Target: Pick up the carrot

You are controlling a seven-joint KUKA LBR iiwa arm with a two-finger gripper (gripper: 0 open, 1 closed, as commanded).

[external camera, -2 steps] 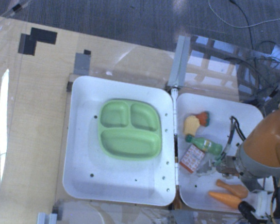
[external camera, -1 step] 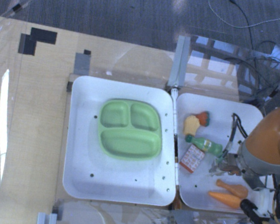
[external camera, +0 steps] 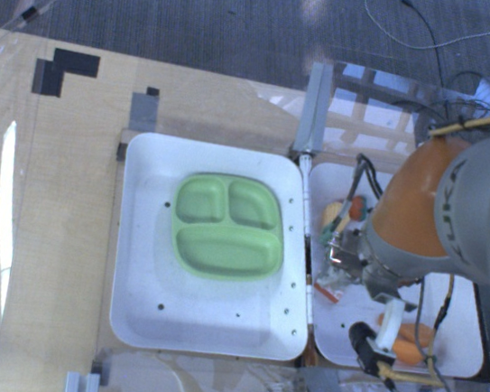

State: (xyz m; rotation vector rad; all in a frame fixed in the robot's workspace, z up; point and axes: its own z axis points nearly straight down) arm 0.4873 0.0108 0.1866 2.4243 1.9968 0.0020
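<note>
Orange carrot low in right bin; claw state unclear

Carrot [external camera: 413,342] lies near the front edge of the right bin [external camera: 468,361], partly behind cables and the arm [external camera: 463,205]. Claw [external camera: 346,251] sits over the bin's left part, well apart from it; its state: cannot tell. Risk: a descent here would miss the carrot and catch nearby clutter. Green tray [external camera: 227,226] occupies the left bin [external camera: 141,248].
</note>
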